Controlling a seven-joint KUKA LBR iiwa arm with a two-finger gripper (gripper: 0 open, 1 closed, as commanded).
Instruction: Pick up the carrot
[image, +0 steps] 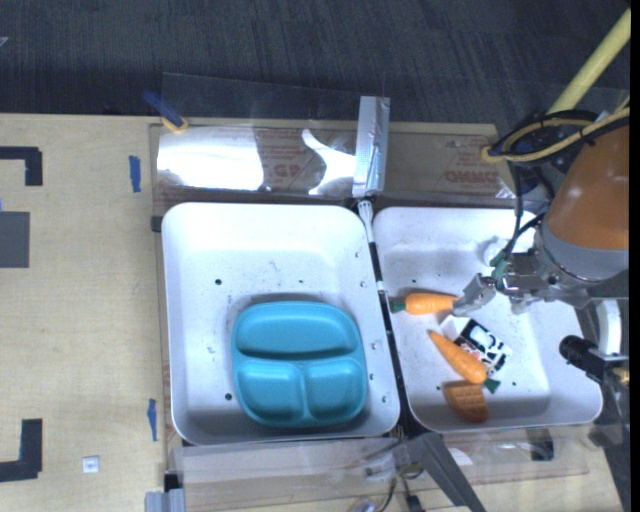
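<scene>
Two carrots lie in the right bin (420, 235). One carrot (428, 303) rests near the bin's left wall with its green end pointing left. The other carrot (458, 357) lies slantwise below it, green end toward the lower right. My gripper (478, 290) hangs low in the right bin, its tip right at the right end of the upper carrot. Whether it is touching that carrot is unclear. The grey arm with its orange band (595, 205) reaches in from the right.
A small black-and-white object (487, 345) sits beside the lower carrot. An orange-brown piece (466, 400) lies near the right bin's front wall. The left bin (200, 260) holds a blue divided plate (298, 362). Cables hang above the arm.
</scene>
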